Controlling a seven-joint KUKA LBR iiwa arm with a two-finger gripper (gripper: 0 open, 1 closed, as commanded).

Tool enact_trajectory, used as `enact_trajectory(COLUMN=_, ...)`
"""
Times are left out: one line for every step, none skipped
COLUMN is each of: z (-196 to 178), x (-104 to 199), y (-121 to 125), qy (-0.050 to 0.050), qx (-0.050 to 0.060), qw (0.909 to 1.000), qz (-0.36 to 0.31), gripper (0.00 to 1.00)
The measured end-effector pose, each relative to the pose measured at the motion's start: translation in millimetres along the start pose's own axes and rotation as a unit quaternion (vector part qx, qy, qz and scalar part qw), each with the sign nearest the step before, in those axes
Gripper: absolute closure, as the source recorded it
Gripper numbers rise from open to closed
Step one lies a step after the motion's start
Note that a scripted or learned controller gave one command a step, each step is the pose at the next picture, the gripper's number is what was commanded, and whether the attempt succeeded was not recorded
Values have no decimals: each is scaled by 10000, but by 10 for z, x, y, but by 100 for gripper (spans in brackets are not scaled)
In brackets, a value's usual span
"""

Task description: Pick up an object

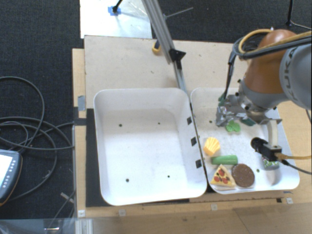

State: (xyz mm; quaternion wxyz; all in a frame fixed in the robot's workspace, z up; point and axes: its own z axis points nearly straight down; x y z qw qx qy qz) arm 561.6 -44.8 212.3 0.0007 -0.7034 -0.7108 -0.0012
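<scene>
Dark carpet surrounded the counter (126,62), which bore two white bins. My tool (227,118) hung over the far part of the right bin (292,182), just above a small green piece (233,127); whether it was apart or together I could not tell. Nearer the camera from the tool lay a yellow shell (212,146), a green stick (224,159), a pizza slice (223,176) and a brown disc (243,175). I judged the green piece light, stiff and slick, best pinched across its narrow middle.
</scene>
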Motion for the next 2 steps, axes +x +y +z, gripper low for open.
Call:
enact_trajectory(z=-102, x=599, y=150, qy=0, qx=-15, qw=10000, qz=-7, gripper=100)
enact_trajectory(z=-72, x=1213, y=167, qy=2, qx=-4, qw=10000, qz=-8, gripper=100)
